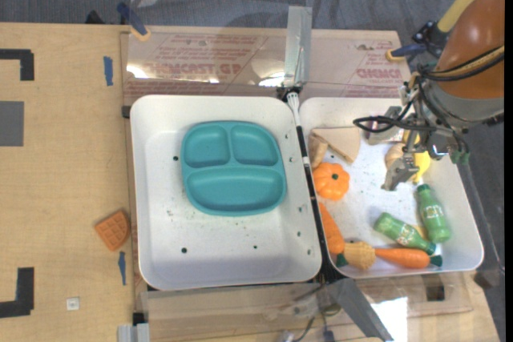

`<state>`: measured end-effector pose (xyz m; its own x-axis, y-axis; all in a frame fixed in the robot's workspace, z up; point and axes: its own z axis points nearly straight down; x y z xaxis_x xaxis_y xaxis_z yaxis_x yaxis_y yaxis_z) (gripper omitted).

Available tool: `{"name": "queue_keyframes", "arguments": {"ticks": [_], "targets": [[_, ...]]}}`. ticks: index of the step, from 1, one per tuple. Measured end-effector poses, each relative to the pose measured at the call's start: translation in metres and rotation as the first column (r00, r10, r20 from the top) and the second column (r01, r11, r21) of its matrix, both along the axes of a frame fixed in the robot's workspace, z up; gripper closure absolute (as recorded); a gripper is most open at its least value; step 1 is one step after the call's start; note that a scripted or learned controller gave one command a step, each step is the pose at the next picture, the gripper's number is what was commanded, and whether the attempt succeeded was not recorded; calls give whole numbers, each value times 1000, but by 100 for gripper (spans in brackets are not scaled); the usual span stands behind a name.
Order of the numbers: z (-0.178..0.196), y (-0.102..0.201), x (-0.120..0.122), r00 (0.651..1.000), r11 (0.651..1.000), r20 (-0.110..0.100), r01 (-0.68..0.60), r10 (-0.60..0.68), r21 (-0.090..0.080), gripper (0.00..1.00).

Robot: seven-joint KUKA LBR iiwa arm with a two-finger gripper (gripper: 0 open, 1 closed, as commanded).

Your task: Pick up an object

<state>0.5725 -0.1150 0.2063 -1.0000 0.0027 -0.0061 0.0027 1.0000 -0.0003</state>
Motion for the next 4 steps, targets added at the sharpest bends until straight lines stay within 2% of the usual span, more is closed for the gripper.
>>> {"name": "queue_keyframes", "arguments": {"ticks": [1, 2, 3, 4], "targets": [[-103, 6, 31, 978, 978, 16, 210, -210, 1, 0], [-106, 11, 25, 933, 933, 30, 359, -359, 9, 0], [-108, -42, -37, 949, 949, 31, 315, -315, 1, 0], [-108, -23, 63, 958, 959, 22, 285, -285, 3, 0]]}}
